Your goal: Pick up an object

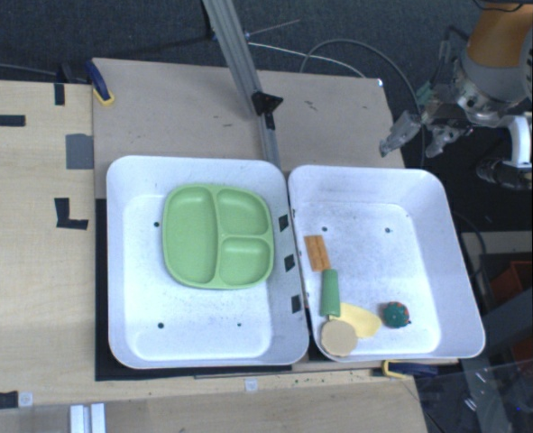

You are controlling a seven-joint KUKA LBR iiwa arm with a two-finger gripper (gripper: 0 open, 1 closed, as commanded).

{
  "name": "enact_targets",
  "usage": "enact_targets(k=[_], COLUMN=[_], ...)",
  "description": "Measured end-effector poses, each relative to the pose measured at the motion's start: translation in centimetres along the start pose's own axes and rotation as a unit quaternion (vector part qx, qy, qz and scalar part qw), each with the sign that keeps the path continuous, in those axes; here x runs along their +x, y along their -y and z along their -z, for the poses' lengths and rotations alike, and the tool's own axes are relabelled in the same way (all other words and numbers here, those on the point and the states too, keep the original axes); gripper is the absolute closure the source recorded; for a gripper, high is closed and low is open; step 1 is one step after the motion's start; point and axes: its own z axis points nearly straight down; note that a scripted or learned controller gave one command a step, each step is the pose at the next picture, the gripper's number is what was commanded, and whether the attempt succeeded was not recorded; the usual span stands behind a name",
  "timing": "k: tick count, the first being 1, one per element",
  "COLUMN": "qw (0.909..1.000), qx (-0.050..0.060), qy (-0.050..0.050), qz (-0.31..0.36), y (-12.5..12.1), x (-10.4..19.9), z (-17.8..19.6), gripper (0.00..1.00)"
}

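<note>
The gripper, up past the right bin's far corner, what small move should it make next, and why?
Probably swing in over the right bin toward its near end. The gripper hangs outside the bin's far right corner with nothing between its fingers, while the green stick, orange block and small green ball lie there.

Divided plate [218, 236] in left bin [131, 332]

Even, fairly bright overhead light falls on the scene. The two white bins [374, 188] below and to the left of the gripper [422, 138] look slightly washed out, with only faint shadows inside their walls. The floor behind the gripper stays dark. The picture is soft and grainy throughout, and small details blur.
</note>
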Motion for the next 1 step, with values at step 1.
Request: enact_targets(k=[1], qw=[1.0], qx=[0.0], qy=[0.0], qz=[0.0], y=[0.01], x=[-0.02], z=[0.0], gripper=[0.0])
